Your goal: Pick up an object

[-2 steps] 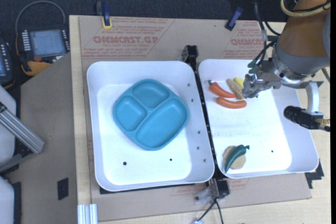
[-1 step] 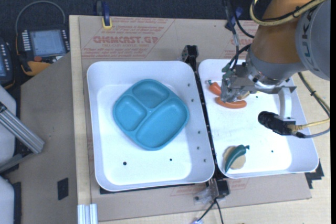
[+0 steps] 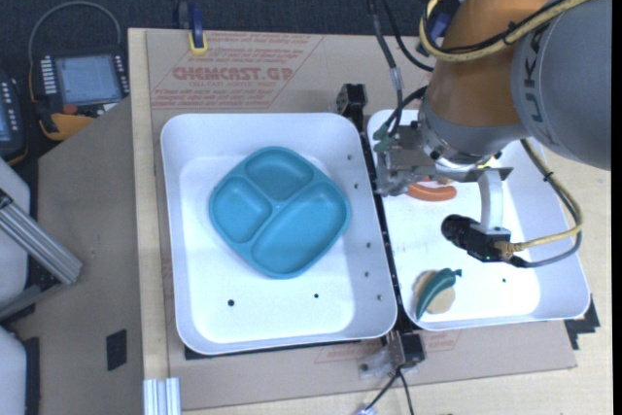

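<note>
Leftmost, cardboard (image 3: 243, 73) reads "CHEMCAST GP". Next, a blue plate (image 3: 279, 209) lies in the left bin (image 3: 194, 296). Rightward, the gripper (image 3: 403, 172) hangs beside an orange sausage (image 3: 432, 192) in the right bin (image 3: 544, 292); its grip cannot be judged.

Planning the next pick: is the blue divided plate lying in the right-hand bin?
No, the blue divided plate lies in the left bin, away from the arm.

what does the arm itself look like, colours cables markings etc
The arm is a thick rounded grey casing with dark lettering on its side, and a glossy orange band above the wrist. Yellow and black cables loop around the orange section, and another yellow cable trails below. The gripper is a compact metallic grey block.
</note>
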{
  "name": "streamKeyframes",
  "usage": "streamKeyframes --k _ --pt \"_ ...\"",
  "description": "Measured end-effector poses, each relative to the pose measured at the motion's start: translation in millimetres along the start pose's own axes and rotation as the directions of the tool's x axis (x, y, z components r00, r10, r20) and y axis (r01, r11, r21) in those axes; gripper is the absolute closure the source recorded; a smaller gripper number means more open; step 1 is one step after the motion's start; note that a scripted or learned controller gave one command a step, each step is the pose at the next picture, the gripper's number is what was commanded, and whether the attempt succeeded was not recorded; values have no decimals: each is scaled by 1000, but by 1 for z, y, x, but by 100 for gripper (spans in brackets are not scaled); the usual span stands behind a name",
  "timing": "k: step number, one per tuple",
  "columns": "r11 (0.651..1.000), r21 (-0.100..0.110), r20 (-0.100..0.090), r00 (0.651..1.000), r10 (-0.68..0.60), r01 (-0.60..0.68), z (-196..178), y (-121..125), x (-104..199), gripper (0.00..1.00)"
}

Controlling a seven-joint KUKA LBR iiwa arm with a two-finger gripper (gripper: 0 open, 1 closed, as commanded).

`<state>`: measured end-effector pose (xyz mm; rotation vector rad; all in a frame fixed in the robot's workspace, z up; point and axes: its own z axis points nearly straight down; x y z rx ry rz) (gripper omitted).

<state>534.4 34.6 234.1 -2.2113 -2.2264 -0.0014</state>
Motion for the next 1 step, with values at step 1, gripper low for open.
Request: streamKeyframes --k 1 --pt "1000 1 1 1000 2 -2 -2 -11 43 100"
